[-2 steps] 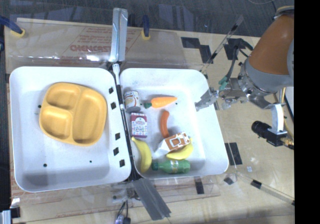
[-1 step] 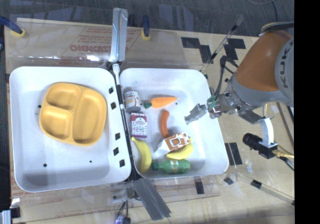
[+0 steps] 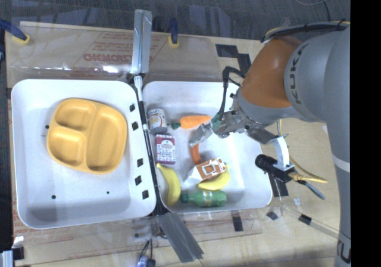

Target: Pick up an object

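My gripper (image 3: 201, 133) hangs low over the middle of the right bin (image 3: 253, 194), reaching in from the right. An orange carrot (image 3: 194, 121) lies just behind it, and a small orange piece (image 3: 194, 153) lies just in front of it. Nothing shows held in the gripper. Near the bin's left wall are a tin can (image 3: 156, 118), a small red-labelled bottle (image 3: 165, 148) and a banana (image 3: 171, 184). Toward the front lie an orange-and-white carton (image 3: 209, 168), a second banana (image 3: 216, 182) and a green bottle (image 3: 205, 198).
The left bin (image 3: 30, 200) holds a yellow divided plate (image 3: 87, 134). A metal divider (image 3: 141, 45) runs between the bins. The arm's grey and orange body (image 3: 280, 81) covers the right bin's far right corner.
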`<state>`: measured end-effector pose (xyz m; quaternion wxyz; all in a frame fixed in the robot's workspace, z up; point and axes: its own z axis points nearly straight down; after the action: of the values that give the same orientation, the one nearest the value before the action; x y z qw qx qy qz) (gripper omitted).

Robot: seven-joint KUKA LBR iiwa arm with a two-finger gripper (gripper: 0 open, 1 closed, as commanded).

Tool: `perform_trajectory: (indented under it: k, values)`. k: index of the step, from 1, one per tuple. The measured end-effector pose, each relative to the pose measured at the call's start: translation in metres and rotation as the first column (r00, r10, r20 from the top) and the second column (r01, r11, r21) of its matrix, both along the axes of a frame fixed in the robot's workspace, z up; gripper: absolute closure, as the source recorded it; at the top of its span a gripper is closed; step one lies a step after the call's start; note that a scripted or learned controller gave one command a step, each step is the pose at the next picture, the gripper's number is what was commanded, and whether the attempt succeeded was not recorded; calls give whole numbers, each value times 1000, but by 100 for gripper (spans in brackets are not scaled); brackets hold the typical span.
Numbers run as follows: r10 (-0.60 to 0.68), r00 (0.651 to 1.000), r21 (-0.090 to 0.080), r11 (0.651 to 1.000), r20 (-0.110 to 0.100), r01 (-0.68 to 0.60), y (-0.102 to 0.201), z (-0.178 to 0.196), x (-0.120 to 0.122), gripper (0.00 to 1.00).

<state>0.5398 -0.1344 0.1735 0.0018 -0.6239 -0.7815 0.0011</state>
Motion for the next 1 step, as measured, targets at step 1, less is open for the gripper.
perform_trajectory:
  k: [1]
  values:
    - [62,998,0,998,6,-62,-29,-81,-54,0]
